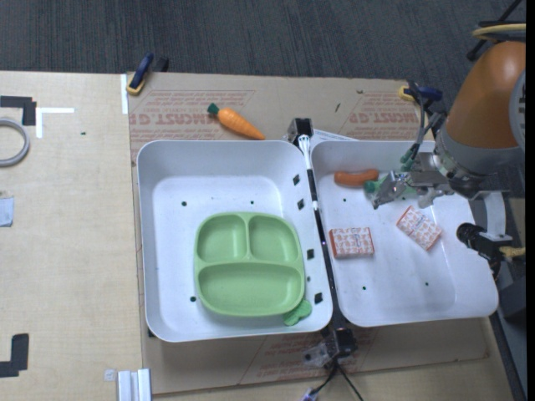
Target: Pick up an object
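While low, tool (pixel 386 192) nears sausage (pixel 356 176).

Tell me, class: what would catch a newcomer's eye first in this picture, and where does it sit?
Probably the green divided plate, lying in the left white bin. Next, the arm's orange band at the view's right, with the gripper low over the right bin near an orange sausage-like toy. A toy carrot lies on the cardboard behind the bins.

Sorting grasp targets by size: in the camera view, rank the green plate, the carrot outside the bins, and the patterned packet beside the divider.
1. green plate
2. carrot
3. patterned packet, looking close to the carrot in size.
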You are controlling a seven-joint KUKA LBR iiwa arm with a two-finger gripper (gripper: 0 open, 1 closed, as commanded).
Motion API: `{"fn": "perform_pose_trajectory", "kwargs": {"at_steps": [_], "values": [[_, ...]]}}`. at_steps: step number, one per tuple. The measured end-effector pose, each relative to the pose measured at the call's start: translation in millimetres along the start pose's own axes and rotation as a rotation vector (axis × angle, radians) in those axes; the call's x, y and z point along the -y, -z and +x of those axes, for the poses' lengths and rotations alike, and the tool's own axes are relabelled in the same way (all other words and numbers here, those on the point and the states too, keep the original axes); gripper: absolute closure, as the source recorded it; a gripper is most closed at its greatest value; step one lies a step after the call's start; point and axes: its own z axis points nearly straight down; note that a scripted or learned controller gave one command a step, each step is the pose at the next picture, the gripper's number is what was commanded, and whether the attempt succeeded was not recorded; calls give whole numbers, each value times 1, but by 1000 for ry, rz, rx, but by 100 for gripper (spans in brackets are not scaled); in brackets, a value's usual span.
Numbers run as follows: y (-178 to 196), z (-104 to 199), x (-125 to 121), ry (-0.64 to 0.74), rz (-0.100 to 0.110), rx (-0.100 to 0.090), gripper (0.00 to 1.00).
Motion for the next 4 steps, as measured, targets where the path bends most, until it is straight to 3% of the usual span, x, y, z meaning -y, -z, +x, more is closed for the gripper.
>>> {"fn": "perform_pose_trajectory", "kwargs": {"at_steps": [1, 2, 3, 4], "values": [[-71, -50, 8, 73, 1, -1, 0], [-71, -87, -58, 138, -1, 0, 0], [-95, -60, -11, 371, -3, 0, 0], [-101, -82, -67, 528, -1, 2, 0]]}}
